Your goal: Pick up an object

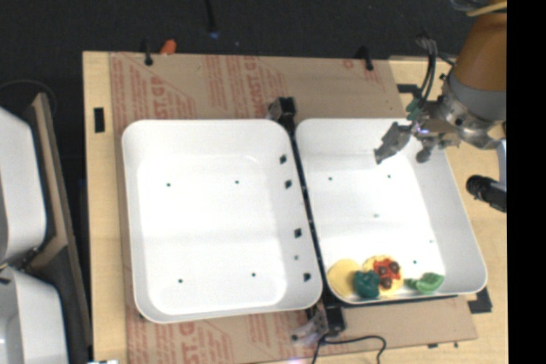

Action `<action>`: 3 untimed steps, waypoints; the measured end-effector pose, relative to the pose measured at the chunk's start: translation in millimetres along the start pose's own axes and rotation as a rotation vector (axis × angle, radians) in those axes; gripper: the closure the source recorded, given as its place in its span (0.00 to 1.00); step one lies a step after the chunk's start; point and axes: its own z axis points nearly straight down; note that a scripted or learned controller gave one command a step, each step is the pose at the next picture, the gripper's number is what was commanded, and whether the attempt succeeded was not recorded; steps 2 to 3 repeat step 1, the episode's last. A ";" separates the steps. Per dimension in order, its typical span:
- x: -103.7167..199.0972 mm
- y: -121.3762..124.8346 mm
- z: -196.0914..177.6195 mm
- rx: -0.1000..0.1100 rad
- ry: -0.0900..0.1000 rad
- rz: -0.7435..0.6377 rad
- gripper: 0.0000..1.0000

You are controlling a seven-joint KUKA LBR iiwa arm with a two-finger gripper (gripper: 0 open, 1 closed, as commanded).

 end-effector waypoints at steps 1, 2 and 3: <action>-17.9 -73.8 58.1 0.006 0.001 0.004 0.00; -17.9 -73.8 58.1 0.006 0.001 0.004 0.00; -17.9 -73.8 58.1 0.006 0.001 0.004 0.00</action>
